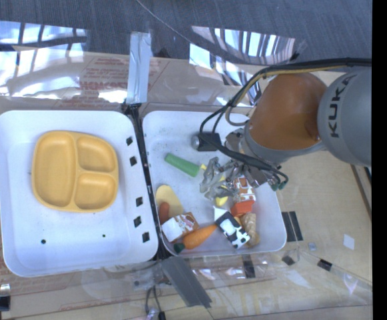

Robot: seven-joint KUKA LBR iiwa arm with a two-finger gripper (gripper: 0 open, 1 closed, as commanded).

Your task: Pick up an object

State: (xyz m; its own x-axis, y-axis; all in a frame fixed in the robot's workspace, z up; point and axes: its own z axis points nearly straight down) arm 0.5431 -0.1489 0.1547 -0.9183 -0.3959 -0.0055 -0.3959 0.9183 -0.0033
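The gripper (221, 179) is reaching down into the right bin (180, 129), among toys beside a green stick (182, 164). I cannot tell its state. It should be aiming at one toy, away from the pile.

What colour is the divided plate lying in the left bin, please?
The divided plate is yellow-orange, seen in the camera view.

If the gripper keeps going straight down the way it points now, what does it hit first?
Probably the small cluster of toys beneath the gripper in the right bin, near the orange-and-white piece; depth is unclear.
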